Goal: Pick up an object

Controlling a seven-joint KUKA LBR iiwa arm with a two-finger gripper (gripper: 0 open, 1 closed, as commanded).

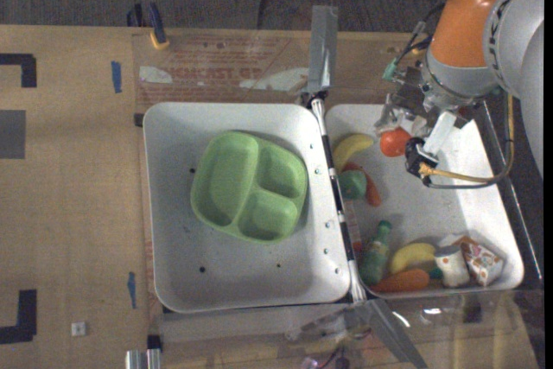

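We see two shallow white bins side by side on the bench. The left bin point(173, 272) carries a green divided plate point(251, 186) with three compartments, tilted slightly and lying a little above the bin's middle.

The right bin point(471, 212) holds the toy foods. At its eleven o'clock corner lies a yellow banana point(352, 148), and just below that a green pepper-like piece point(352, 183) touches a small orange carrot point(372, 193). Along the six o'clock edge we find a green bottle point(377, 251), a second banana point(412, 255), a long orange carrot point(401, 280), a small white cup-like container point(453, 266) and a red and white carton point(482, 262) toward five o'clock.

The arm point(484, 22) comes in from two o'clock, its orange band above the wrist. The gripper point(399, 127) hangs over the twelve o'clock part of the right bin, directly by a red-orange tomato point(394, 143). The tomato sits at the fingertips, just to the right of the upper banana, but we cannot tell whether it is actually between the fingers or merely beneath them, nor whether the jaws are released or clenched, since the wrist hardware hides them.
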